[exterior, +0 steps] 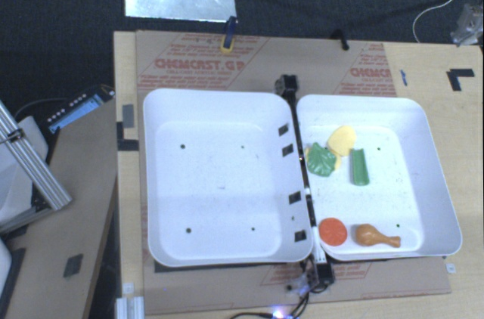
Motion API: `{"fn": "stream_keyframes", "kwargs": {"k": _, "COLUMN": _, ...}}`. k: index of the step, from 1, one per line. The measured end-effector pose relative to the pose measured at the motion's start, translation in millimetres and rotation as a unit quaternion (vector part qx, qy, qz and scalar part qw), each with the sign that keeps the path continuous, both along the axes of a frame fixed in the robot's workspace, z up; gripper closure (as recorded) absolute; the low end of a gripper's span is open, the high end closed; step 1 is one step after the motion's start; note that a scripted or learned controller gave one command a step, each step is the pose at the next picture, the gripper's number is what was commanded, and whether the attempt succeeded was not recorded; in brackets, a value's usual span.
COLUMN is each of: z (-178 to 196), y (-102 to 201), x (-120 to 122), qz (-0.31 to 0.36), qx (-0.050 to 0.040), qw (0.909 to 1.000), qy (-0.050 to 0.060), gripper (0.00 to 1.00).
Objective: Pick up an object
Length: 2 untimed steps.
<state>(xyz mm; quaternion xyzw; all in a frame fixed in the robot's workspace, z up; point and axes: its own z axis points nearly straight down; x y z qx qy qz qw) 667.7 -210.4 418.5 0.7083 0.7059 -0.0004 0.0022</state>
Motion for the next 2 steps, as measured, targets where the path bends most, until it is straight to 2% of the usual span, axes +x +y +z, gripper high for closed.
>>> {"fn": "stream_keyframes", "kwargs": {"k": 1, "z": 6, "y": 38, "x": -9, "qz": 0.005, "qx": 0.0017, "qw": 1.0000, "qy": -0.001, "gripper": 1.00}}
{"fn": "stream_keyframes", "kwargs": {"k": 2, "z": -89, "y": 95, "x": -28, "qz": 0.006, "qx": 0.0039, "qw": 1.0000, "qy": 0.005, "gripper": 1.00}}
